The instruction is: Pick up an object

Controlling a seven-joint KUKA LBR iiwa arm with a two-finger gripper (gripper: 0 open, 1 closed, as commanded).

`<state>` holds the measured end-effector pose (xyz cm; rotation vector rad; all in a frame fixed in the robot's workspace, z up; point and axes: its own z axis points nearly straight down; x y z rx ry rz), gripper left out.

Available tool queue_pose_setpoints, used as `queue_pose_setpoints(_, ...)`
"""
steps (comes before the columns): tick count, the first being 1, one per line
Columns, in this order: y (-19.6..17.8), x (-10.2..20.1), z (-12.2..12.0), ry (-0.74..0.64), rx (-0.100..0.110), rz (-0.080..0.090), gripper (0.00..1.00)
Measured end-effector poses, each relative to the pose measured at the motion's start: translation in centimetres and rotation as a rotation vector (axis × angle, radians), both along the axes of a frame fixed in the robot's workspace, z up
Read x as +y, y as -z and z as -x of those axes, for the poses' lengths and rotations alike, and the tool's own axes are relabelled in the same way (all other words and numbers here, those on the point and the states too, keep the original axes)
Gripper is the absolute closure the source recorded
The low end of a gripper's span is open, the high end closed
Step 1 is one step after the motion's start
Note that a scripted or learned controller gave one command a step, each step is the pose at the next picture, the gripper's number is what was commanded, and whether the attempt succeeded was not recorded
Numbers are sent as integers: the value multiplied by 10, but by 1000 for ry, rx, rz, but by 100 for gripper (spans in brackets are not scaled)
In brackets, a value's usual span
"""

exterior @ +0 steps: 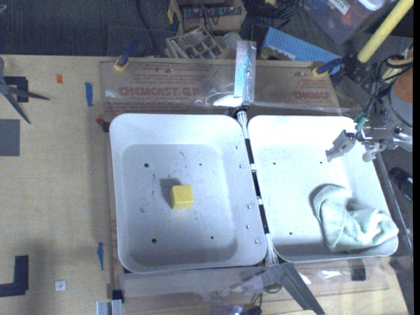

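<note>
1. Two-finger metal gripper (354, 144) at the right edge of the camera view, over the upper right corner of the right shallow white plastic bin (289, 176). Grey finger (336, 146) reaching left and slightly down, a second piece just right of it. Nothing visibly between them. How far apart they stand – cannot tell, too small and blurred.

2. Nearest candidate: crumpled pale green-white cloth (351, 218), in the lower right part of the same bin, below the gripper and very slightly left in the view. Apart from it, not touching. Bare white floor between.

3. Cloth bunched into a rounded lump on its left, spreading flatter toward the bin's right wall – long axis running roughly left to right, tilting down toward the right. Right end close against the bin's rim, perhaps touching.

4. Likely next move, as a judgement: short travel toward the bottom of the view, then down onto the raised left fold, away from the wall.

5. Other candidate: small yellow cube-shaped block (182, 197), near the middle of the left shallow white plastic bin (131, 143), standing alone – well apart from the gripper, far to its left.

6. In the way of that longer reach: the raised seam (254, 182) where the two bins meet – to be cleared from above.

7. Risk with the cloth: soft, may slip out or lift only partly.
</note>
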<state>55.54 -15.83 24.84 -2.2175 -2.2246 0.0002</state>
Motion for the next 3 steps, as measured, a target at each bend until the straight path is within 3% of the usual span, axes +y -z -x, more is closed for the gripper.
queue_pose_setpoints(1,0,0,0,0,0,0,0)
queue_pose_setpoints(2,-48,-20,72,6,0,-1,0)
queue_pose_setpoints(3,-48,-20,72,7,0,0,0)
